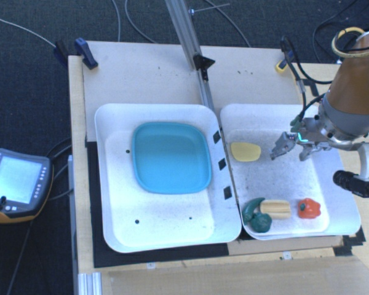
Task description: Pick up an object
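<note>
In the right bin lie a flat yellow piece near the left wall, and along the front wall a dark green vegetable, a tan block and a red tomato-like toy. My gripper hangs over the bin's upper middle, to the right of the yellow piece and apart from it. Its two grey fingers are spread open with nothing between them.
The left bin holds a square blue plate. A metal pole slants down to the divide between the bins. A teach pendant lies off the bench at the left. Cables run behind the bench.
</note>
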